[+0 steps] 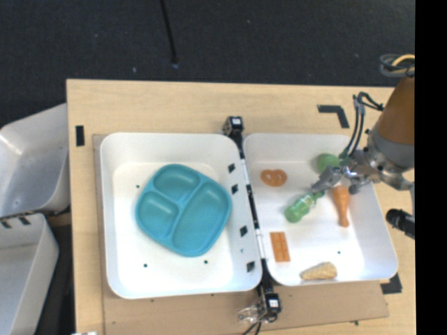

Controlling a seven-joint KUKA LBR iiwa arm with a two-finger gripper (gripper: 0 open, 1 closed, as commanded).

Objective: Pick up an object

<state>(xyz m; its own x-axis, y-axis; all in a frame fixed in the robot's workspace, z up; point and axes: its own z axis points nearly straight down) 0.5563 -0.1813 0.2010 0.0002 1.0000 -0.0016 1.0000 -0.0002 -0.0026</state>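
- Five small things lie in the right bin (370,257): a green bottle (302,207), a carrot (341,205), a green ball-like piece (327,162), an orange-brown lump (274,178) and a flat orange block (279,246), with a tan wedge (318,272) near the front wall.
- Over in the left bin (119,264) sits a blue divided plate (184,209), well apart from the arm.
- From where I stand the tool (337,179) hovers low between the green bottle's upper end and the carrot's top; its metal parts blur together, so I cannot tell whether it is spread or closed, and nothing is visibly caught in it.
- My guess is the green bottle is the target: it looks like light, hollow toy plastic, stiff but smooth, and lying tilted it would likely roll or squirt out of a pinch.
- Best hold, I'd say, is across the narrow neck or mid-body, square to its long axis.
- Crowding is the risk: the carrot lies just beside it and could be nudged.
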